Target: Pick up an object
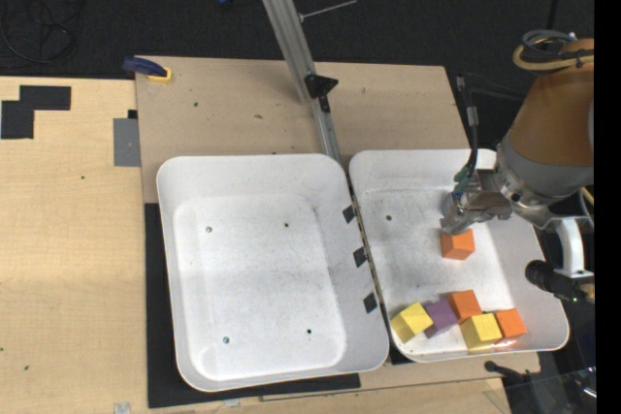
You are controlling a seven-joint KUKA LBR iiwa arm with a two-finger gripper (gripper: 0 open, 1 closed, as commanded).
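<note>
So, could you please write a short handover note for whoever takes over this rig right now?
Gripper: low in the right bin, right over an orange block; I cannot tell if it has a grip on it.
Other blocks: a yellow, a purple, an orange, another yellow and another orange, clustered at the bin's near edge.
Done: approach to a block.
Left: confirm a grasp, then lift.
</note>
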